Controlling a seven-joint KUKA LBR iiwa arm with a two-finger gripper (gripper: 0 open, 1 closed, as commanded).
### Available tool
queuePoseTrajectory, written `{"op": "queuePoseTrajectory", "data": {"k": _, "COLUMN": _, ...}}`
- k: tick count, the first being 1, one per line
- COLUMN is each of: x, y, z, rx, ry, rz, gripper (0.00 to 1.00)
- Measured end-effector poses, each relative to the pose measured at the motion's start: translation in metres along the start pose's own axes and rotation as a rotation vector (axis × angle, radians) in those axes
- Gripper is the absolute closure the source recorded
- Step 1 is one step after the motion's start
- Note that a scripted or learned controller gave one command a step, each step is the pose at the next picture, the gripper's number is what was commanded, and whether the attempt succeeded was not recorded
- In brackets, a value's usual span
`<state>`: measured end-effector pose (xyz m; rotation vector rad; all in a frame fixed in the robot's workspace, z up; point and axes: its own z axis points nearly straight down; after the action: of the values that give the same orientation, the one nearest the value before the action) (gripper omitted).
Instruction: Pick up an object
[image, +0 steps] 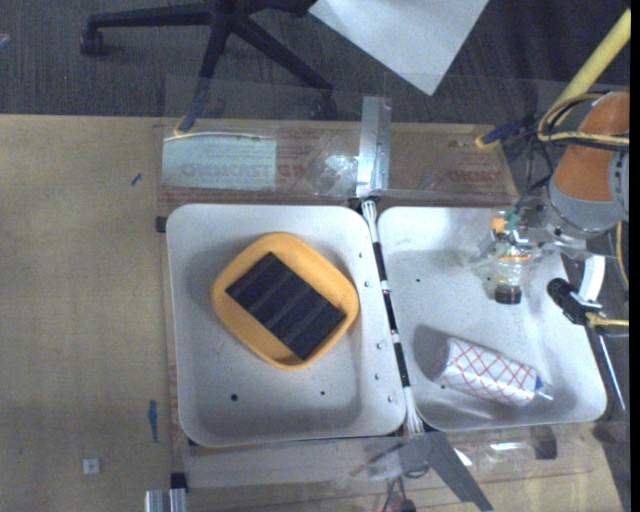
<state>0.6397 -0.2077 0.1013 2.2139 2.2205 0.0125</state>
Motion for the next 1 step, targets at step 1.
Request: {"op": "queuePoseTrajectory", "data": {"k": 1, "x": 0.0004, "y": 0.0010, "z": -0.0103, "rx": -0.001, "ry": -0.003, "rz": -0.003, "gripper": 1.00}}
